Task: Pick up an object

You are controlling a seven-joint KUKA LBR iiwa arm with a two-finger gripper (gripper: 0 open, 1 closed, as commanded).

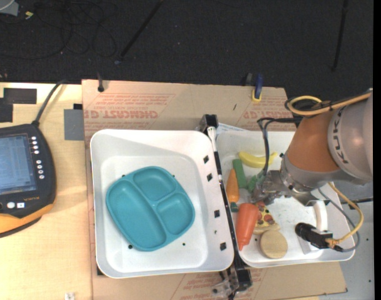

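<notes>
Camera view showed arm low over right bin, gripper near bin's left wall, just above toy food. Carrot lay right under, by that wall. Green piece and banana nearer far edge. Best way: go straight down on one toy, not pile. Fingers hidden; could not tell wide or narrow, or anything held.

The grey arm reaches in from the right, wrist bent downward.
</notes>
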